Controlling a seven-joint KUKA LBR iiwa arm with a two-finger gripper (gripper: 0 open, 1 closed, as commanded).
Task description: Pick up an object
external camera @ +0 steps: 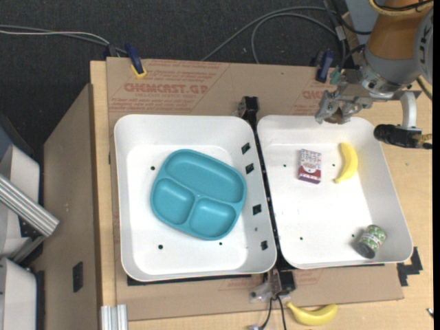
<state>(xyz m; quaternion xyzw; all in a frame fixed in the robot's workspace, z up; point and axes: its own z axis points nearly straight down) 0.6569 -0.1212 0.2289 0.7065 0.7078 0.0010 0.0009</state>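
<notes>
In the right bin (385,184) lie a yellow banana (346,162), a small red and white box (310,166) and a green can (371,240) on its side in the near right corner. My gripper (337,111) hangs over the far rim of that bin, up and to the left of the banana and beyond the box. It looks open, with only the cardboard showing between its fingers. It touches none of the objects.
The left bin (134,184) holds a teal divided plate (198,194). A black hinge strip (256,184) joins the two bins. A second banana (313,313) lies outside, on the bench's near edge. Cables and clamps sit along the far edge.
</notes>
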